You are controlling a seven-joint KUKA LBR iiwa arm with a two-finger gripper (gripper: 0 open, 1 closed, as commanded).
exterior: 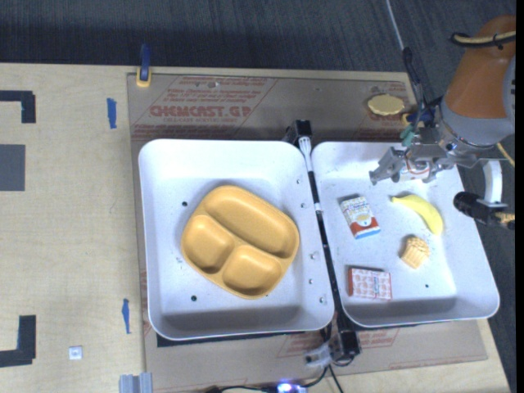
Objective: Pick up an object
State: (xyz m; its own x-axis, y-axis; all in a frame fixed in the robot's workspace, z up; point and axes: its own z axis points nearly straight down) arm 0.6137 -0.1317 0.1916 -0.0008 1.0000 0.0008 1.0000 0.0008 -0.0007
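Task so far: nothing is picked up yet, as far as I can judge — every object lies on a bin floor and none sits between my fingers.

My gripper [399, 168]: upper right of the frame, over the top part of the right bin [483, 301]. The fingers look spread and bare — open, gripping nothing.

Nearest candidate: the banana [421, 210], just below my gripper in the frame, lying flat and curved toward the right wall. I read it as the likeliest target, though any object would do.

Other things in the right bin: a small carton [359, 217] left of the banana, a waffle-patterned yellow piece [415, 252] below the banana, and a red-and-white packet [369, 283] near the bottom edge. All four lie apart from one another.

Left bin [155, 219]: a large yellow tray [238, 241] with three hollows, middle of the frame, well apart from my gripper.

What is left: come down over one object, close on it, lift it clear.

In the way: little — the banana has open floor around it, but its round back may slip between the fingers, and the bin's right wall is near.

Outside the bins: a flat yellow disc [386, 105] on the brown board [246, 109] above the right bin — no obstacle.
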